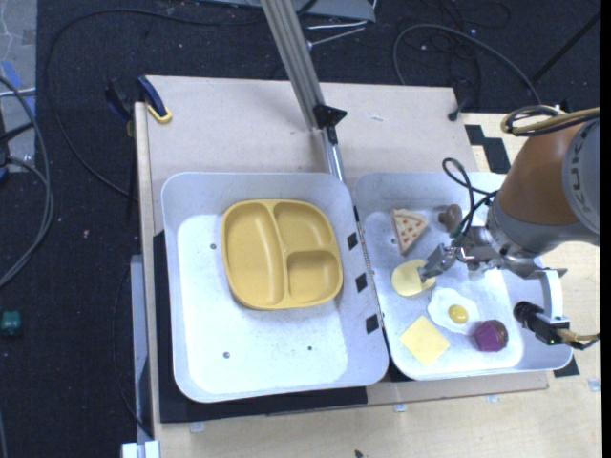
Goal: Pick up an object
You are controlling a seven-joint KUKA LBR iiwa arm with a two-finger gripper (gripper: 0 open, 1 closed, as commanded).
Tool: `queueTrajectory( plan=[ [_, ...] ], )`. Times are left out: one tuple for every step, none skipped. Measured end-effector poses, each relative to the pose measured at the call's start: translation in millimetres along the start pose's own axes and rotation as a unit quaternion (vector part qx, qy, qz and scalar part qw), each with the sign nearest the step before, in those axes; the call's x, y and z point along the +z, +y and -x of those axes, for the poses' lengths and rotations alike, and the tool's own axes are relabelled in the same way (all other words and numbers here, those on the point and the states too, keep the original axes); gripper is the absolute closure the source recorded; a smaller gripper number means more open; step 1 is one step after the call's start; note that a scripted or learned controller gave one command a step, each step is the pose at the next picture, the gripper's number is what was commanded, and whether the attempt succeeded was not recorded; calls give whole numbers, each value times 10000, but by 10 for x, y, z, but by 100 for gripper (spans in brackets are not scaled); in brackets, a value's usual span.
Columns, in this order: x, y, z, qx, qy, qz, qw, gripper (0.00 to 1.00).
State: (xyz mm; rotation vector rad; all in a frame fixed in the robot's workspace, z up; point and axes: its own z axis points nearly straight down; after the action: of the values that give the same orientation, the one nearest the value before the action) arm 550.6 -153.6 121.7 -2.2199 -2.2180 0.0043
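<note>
Dark floor strewn with black cables frames a pale bench (248,122), and on it sit two shallow white bins side by side. Over in the left bin (191,351) we have a yellow divided tray (282,253), three compartments, sitting toward the upper middle. A grey metal pole (298,55) slants down from the top toward the seam between the bins.

Now the action: the right bin (377,194) holds the food toys. A pizza slice (409,229) lies near the top, a small brown piece (449,217) just to its right. Below them a pale yellow disc (409,279), then a fried egg (452,311), a yellow cheese square (424,340) at the lower left and a purple round piece (491,335) beside the egg.

The arm (549,198), grey with its orange band, comes in from the right, and the gripper (441,260) is down low over the right bin, its tip right at the upper right edge of the pale yellow disc. The fingers (434,263) look slightly spread, though they are small and dark against the bin, so how wide is hard to judge, and whether they touch the disc I cannot tell. Nothing is visibly pinched between them.

The arm's bulk hides the bin's right wall and part of its floor, and the arm itself is cut off at the right edge.
</note>
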Motion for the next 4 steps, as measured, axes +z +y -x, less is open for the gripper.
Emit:
queueTrajectory(
  plan=[
    [-137,12,0,-1,-7,28,10000,100],
    [-564,1,-23,-13,-7,39,10000,100],
    [-994,29,-40,-18,-11,47,10000,100],
    [-1323,37,-41,-19,-10,44,10000,100]
  ],
)
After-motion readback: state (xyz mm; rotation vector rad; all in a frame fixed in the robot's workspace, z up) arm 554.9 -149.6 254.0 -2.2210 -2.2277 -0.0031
